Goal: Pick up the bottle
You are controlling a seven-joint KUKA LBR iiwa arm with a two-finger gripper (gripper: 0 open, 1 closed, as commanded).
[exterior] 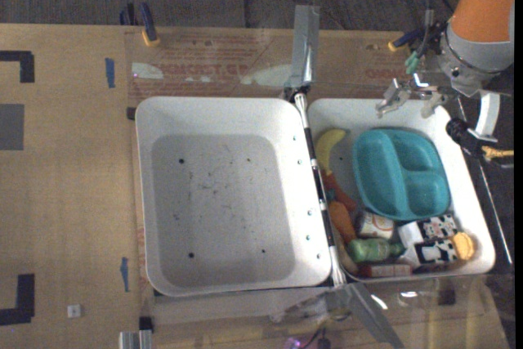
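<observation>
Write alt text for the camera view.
A grey and orange robot arm holds its tool above the far edge of the right bin, which contains a teal divided plate, a green bottle, a banana and other small items. The left bin sits beside it.

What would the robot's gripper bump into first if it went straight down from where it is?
Probably the far rim of the right bin, since the gripper hangs over that edge; depth is hard to judge.
</observation>
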